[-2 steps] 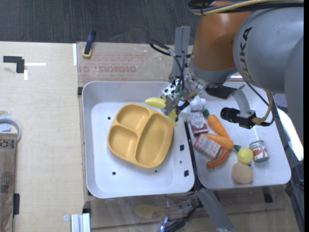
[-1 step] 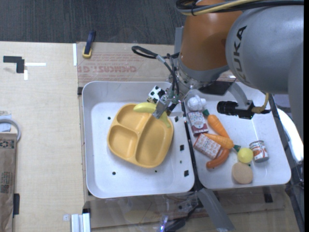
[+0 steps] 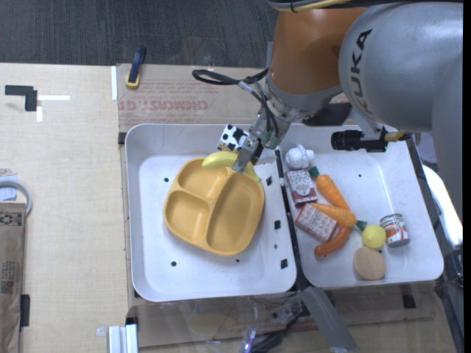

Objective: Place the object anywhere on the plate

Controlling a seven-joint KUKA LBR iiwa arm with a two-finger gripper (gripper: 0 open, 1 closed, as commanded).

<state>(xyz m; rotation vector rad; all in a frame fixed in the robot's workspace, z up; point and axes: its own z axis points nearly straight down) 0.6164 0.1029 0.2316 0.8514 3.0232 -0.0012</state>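
Note:
A yellow three-compartment plate [image 3: 213,210] lies in the left bin [image 3: 151,219]. A yellow banana-shaped object [image 3: 218,159] rests at the plate's far rim, partly over its upper compartment. My gripper [image 3: 246,156] comes down from the upper right, with its tip right at the right-hand end of the yellow object, over the plate's far right corner. The tip covers that end of the object, so contact between them is hidden. A small black-and-white patterned item [image 3: 232,135] sits just behind the gripper tip, near the bin's back wall.
The right bin [image 3: 412,197] holds a white bottle [image 3: 298,155], a red packet [image 3: 300,185], two carrots [image 3: 333,190], a red box [image 3: 316,223], a lemon [image 3: 374,236], a small can [image 3: 396,230] and a tan round piece [image 3: 369,264]. The arm's grey body overhangs the back right.

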